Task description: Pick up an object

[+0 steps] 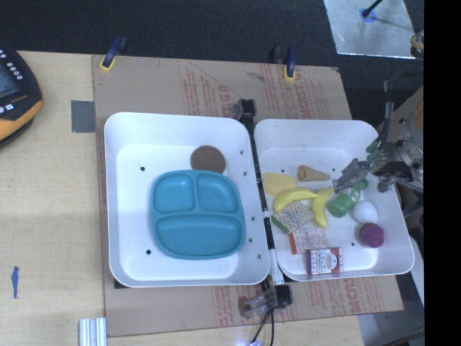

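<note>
My pincer (351,181) hangs low in the right bin (317,130), just above the green toy (340,203); whether it's apart or together I cannot tell. I'd settle straight down astride it, clear of the banana (302,197) and white egg (365,211).

Red print on the cardboard sheet (216,85) is too blurred to read

- The dark grey, metallic two-finger gripper (354,174) looked slim and angular, with short, dull-edged fingers.
- Behind it, at three o'clock, the grey wrist housing (402,157) was blocky, showing pale, lighter panels and dark struts beside blurred small details.
</note>
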Robot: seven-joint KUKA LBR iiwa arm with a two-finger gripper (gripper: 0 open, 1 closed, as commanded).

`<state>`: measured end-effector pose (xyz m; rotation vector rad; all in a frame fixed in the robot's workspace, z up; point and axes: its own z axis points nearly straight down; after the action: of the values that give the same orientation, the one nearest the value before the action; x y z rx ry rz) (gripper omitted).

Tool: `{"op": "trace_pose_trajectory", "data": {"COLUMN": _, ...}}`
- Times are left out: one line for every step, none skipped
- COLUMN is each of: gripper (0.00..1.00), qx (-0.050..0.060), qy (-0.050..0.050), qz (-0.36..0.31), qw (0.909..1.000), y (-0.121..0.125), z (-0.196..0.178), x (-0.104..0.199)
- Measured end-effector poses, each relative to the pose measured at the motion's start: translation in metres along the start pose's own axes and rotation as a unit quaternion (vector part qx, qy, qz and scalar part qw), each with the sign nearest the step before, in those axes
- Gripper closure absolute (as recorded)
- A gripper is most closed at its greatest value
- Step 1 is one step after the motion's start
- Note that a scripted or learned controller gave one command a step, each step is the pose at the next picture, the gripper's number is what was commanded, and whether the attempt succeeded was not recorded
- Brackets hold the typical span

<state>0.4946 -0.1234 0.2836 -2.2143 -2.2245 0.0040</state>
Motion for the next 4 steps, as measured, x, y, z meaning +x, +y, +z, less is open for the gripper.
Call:
{"op": "trace_pose_trajectory", "data": {"gripper": 0.0, "qx": 0.003, "qy": 0.0, "qz": -0.002, "qw": 1.0, "y": 0.061, "z": 0.175, "x": 0.003}}
{"op": "trace_pose_trajectory", "data": {"gripper": 1.0, "qx": 0.001, "qy": -0.001, "qz": -0.002, "qw": 1.0, "y": 0.061, "z": 0.156, "x": 0.001}}
{"op": "trace_pose_trajectory", "data": {"gripper": 0.0, "qx": 0.001, "qy": -0.001, "qz": -0.001, "qw": 1.0, "y": 0.061, "z": 0.157, "x": 0.001}}
{"op": "trace_pose_trajectory", "data": {"gripper": 0.0, "qx": -0.002, "qy": -0.001, "qz": -0.002, "qw": 1.0, "y": 0.113, "z": 0.192, "x": 0.019}}
